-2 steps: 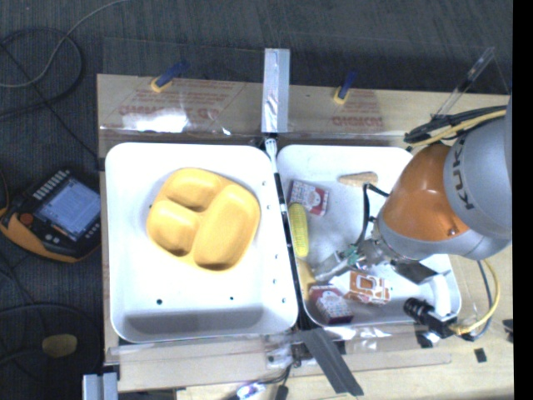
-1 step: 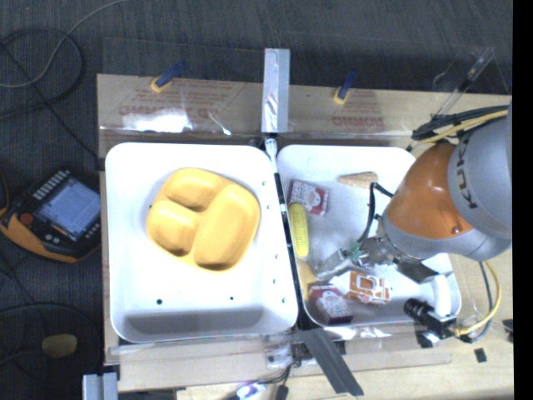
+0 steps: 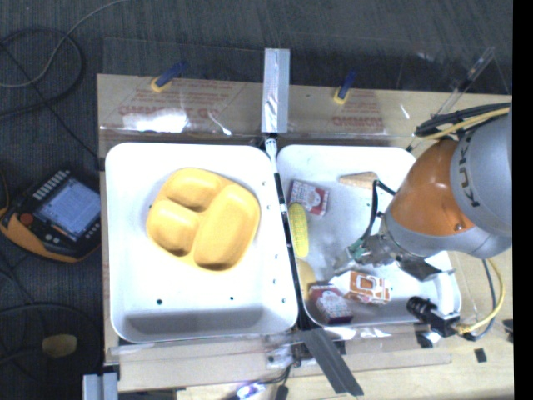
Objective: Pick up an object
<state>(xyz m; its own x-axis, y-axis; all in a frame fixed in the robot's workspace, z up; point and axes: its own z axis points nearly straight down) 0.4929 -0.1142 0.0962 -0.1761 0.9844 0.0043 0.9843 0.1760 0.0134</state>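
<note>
Camera view, from where I stand: pincer point(image 3: 360, 255) is low in the right bin point(image 3: 391, 155), under the orange band of the arm point(image 3: 466, 198). Whether it is spread or pressed together I cannot tell; the wrist and cabling hide that end. Nothing visibly pinched, so I judge the pick not yet made; the reach into the bin looks done, while closing on something and lifting it remain. Just below the pincer, to the view's right, lies an orange-and-white packet point(image 3: 369, 287), very near, contact uncertain. Below and to the view's left sits a dark red packet point(image 3: 331, 303). Further left, along the bin's inner wall, a yellow corn cob point(image 3: 298, 228); above that a red-and-white packet point(image 3: 307, 196). Up from the pincer, a tan wedge point(image 3: 360, 179) near the far wall. Well apart, in the left bin point(image 3: 125, 223), a big yellow lumpy piece point(image 3: 202, 217), untouched.
</note>
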